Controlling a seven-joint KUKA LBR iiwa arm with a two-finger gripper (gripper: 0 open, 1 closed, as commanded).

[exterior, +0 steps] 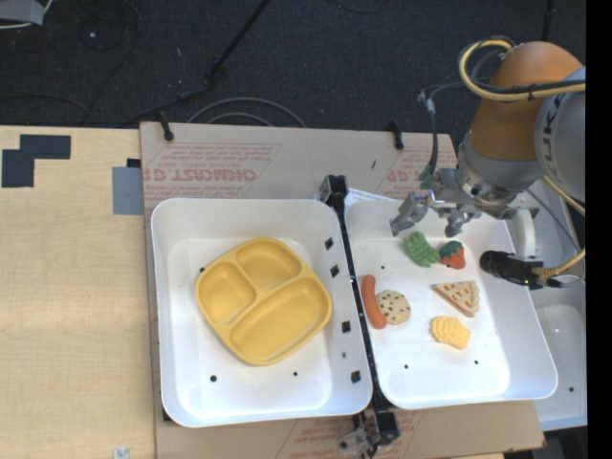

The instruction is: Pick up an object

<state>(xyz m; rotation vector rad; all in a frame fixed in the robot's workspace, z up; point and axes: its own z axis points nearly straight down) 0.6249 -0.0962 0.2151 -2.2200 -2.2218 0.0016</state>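
My gripper (432,218) hangs over the far part of the right bin (521,376), open, with nothing between its fingers. Just below it lie a green leafy toy (419,249) and a small red toy (452,253), side by side. Nearer the front sit an orange sausage-like piece (371,301), a speckled cookie (392,307), a triangular slice (457,296) and a yellow corn-like piece (449,332).
The left bin (177,371) holds a yellow divided plate (265,299). A black divider (350,295) runs between the two bins. Cardboard (239,165) lies under the bins, with a wooden bench top (67,304) to the left.
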